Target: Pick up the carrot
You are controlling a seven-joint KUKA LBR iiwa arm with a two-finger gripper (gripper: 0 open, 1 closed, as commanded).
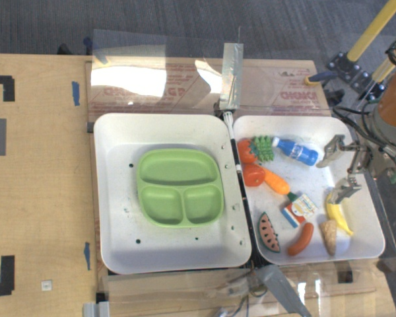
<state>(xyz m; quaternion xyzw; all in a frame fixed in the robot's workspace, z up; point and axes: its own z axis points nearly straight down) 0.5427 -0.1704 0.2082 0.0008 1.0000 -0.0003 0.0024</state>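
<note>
The carrot [276,181], a short orange toy with a small green stub at its lower right end, lies slanted in the left half of the right bin [376,230]. It touches a red toy [253,174] on its left. My gripper [340,169] hangs over the right side of the same bin, well to the right of the carrot. Its two metal fingers [333,147] are spread apart, so it is open, and nothing is between them.
The right bin also holds a blue bottle [297,152], a red-orange toy with green leaves [256,149], a small box [299,209], a watermelon slice [269,233], a sausage [301,238], a banana [338,218] and a tan piece [329,235]. A green divided plate [180,186] sits in the left bin [112,197].
</note>
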